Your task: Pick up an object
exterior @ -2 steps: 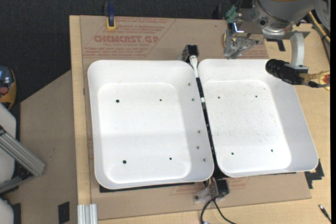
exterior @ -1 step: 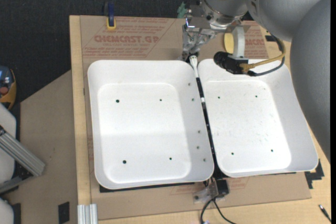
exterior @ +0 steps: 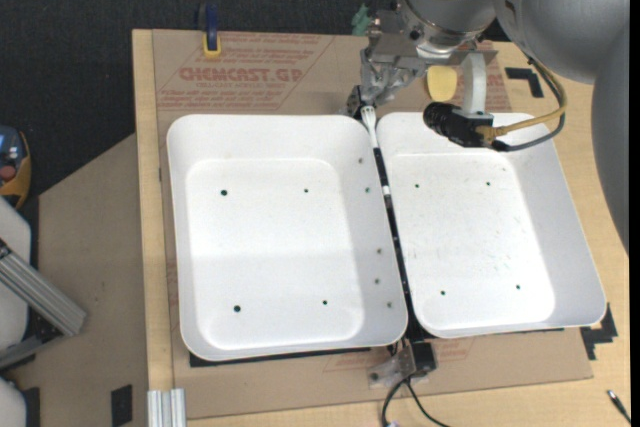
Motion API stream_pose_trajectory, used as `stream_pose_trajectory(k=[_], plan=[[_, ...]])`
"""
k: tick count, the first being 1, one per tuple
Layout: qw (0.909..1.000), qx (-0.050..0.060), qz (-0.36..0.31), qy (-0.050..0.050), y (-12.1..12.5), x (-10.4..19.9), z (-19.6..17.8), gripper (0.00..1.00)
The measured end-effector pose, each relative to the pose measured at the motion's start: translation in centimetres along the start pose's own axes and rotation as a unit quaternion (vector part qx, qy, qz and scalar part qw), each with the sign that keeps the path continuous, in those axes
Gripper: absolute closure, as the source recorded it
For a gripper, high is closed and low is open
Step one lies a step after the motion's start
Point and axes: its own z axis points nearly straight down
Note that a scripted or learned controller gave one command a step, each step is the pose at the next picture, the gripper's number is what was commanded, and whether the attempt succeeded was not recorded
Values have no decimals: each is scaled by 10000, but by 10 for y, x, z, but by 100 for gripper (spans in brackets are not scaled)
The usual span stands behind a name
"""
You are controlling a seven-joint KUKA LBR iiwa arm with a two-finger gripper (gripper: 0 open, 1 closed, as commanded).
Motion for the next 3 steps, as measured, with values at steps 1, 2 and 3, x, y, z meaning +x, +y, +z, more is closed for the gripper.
stream_pose_trajectory(k=[1,2,3], plan=[[10000,-21,2,-3,-22,-17,-30,100],[10000,-37,14,-11,-25,-71,-73,100],[10000,20,-20,1,21,-35,27,100]])
